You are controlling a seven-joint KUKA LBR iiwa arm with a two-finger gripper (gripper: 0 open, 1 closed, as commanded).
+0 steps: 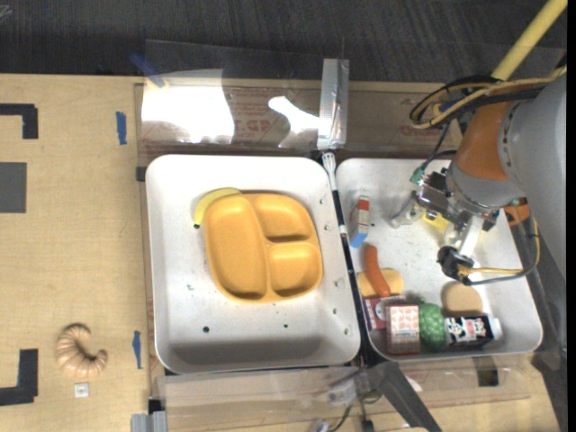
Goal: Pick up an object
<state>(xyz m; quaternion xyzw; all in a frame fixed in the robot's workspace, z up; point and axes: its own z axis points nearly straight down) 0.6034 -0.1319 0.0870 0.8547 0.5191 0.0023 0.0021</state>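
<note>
Pale desk (72,241) carries the right bin (409,273); the tool (445,219) hangs over its upper half, spread or pressed together, unclear.

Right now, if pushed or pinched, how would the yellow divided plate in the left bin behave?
The plate looks like moulded plastic, so it is probably stiff and light. Its smooth, rounded rim may slip from a pinch. It seems to overlap a banana, so it might rock.
</note>
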